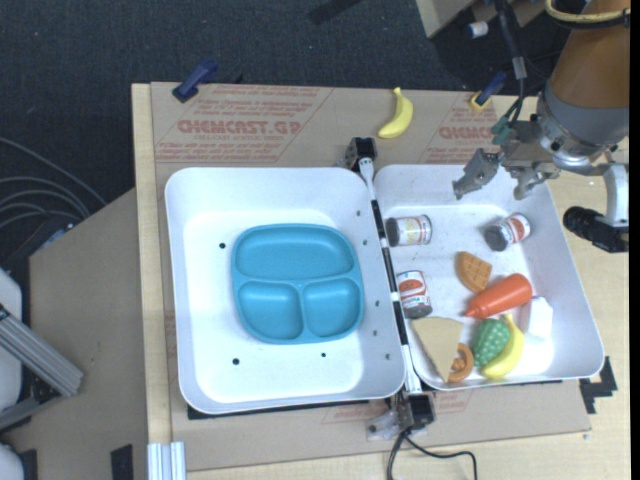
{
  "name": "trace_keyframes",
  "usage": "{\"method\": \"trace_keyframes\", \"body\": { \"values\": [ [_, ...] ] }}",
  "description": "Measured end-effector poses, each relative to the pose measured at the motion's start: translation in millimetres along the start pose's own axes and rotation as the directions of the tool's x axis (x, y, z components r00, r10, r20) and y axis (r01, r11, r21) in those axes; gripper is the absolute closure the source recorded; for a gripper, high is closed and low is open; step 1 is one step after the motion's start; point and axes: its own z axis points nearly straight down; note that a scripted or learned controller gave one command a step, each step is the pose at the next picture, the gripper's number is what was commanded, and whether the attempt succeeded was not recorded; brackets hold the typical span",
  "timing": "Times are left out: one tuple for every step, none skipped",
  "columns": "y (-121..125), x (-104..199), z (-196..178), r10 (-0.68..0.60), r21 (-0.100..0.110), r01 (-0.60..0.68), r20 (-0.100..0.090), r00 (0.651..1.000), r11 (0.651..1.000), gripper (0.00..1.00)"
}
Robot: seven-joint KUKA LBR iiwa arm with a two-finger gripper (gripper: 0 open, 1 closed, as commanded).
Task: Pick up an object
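A dark carpeted floor with loose cables surrounds a brown tabletop (300, 123) carrying two shallow white bins. At about two o'clock in the frame the gripper (505, 173) hovers over the far edge of the right bin (580, 308) with its fingers spread wide and nothing between them. Just below it, toward five o'clock, lies a small can with a red band (507, 232), and toward eight o'clock a dark can with a white label (409, 231) lies on its side. Farther down the same bin are a waffle-like piece (474, 270), a carrot (499, 296), another small can (413, 293), a green vegetable (490, 340) and a yellow banana (506, 356). The left bin (200, 358) holds a blue divided plate (296, 281). Another banana (397, 116) lies on the tabletop at twelve o'clock, beyond the bins.
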Motion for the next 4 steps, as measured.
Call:
{"method": "trace_keyframes", "body": {
  "values": [
    [34, -26, 169, 0.001, -0.001, -0.001, 0.001, 1.000, 1.000, 0.00],
    [60, -45, 168, 0.000, -0.003, 0.000, 0.001, 1.000, 1.000, 0.00],
    [61, -44, 158, -0.001, -0.005, 0.001, 0.002, 1.000, 1.000, 1.00],
    [61, -44, 158, -0.001, -0.004, 0.001, 0.002, 1.000, 1.000, 0.00]
  ]
}}
